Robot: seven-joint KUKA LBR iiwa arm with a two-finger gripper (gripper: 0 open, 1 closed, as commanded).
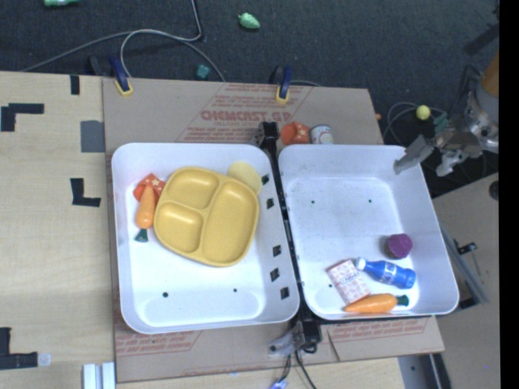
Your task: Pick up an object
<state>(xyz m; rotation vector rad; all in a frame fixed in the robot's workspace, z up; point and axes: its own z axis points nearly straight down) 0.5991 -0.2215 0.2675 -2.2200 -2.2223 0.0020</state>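
Purple, rounded object [398, 245], upright

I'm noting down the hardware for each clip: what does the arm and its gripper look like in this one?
At the right edge, a small part of the arm shows: an orange patch above a light grey, metallic wrist section. Below it the gripper is grey, with one flat darker grey finger slanting out and a paler one beside it. Thin dark cables run close by the wrist. No markings can be made out.
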